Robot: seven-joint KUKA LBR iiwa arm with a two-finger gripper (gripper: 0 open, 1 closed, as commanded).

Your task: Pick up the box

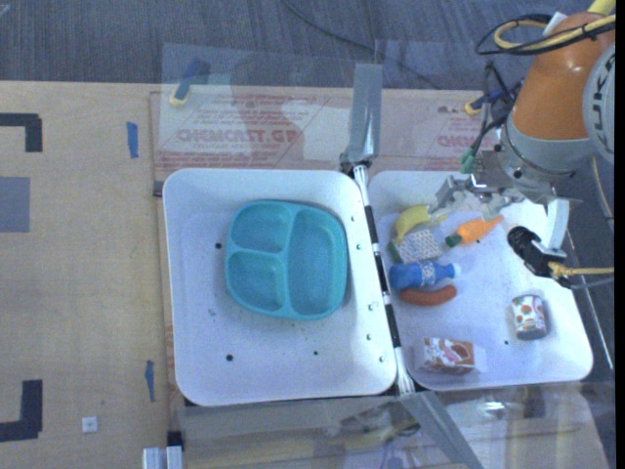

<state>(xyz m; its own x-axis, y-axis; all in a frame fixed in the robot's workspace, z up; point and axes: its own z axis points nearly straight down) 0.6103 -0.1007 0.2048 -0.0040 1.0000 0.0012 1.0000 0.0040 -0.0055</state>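
item 1, box [448, 356]: small red-and-white carton, lying in the right bin [493, 313], in the bin's near left corner, close to the wall shared with the left bin. it touches nothing else in the bin. nothing grips it.

item 2, gripper [469, 194]: hangs over the far part of the right bin, above the carrot and the yellow fruit, well apart from the box. whether it is released or clenched cannot be told from this view. nothing is seen held in it.

item 3, arm [552, 91]: grey with an orange band, enters from the upper right.

item 4, right bin, other contents: yellow fruit [410, 219] at the far left; a mesh-patterned piece [420, 247] just beside and below it; orange carrot [477, 231] to their right, tilted; blue bottle [422, 276] lying on its side; reddish sausage [428, 297] touching the bottle's near side; small printed can [528, 316] alone towards the right wall.

item 5, left bin [195, 281]: holds one teal divided plate [287, 259] with three compartments, set roughly at the middle, lying flat.

item 6, bench [78, 262]: pale wood-coloured top bearing both bins side by side.
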